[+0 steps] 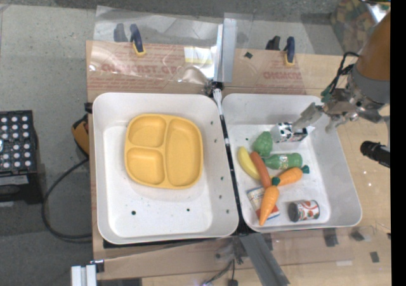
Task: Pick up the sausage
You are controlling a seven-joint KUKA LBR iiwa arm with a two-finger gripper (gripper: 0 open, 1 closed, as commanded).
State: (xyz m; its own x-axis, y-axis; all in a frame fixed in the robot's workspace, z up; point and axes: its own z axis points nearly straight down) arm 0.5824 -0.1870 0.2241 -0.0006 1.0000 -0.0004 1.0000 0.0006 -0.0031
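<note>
Right now my gripper [303,121] hangs at the right bin's [346,170] twelve o'clock edge — whether my fingers are parted I cannot tell — so I should reach toward seven o'clock for the sausage [259,169], beside the banana [245,162], squarely.

Two white bins [108,170] are sitting side by side. One yellow plate [163,150] (with three compartments) is lying in the left one. The right bin [339,177] is holding two carrots [269,203], one sausage [259,168], one banana [245,162], two green vegetables [262,144], one can [304,210] and one black-and-white toy [285,131].
</note>
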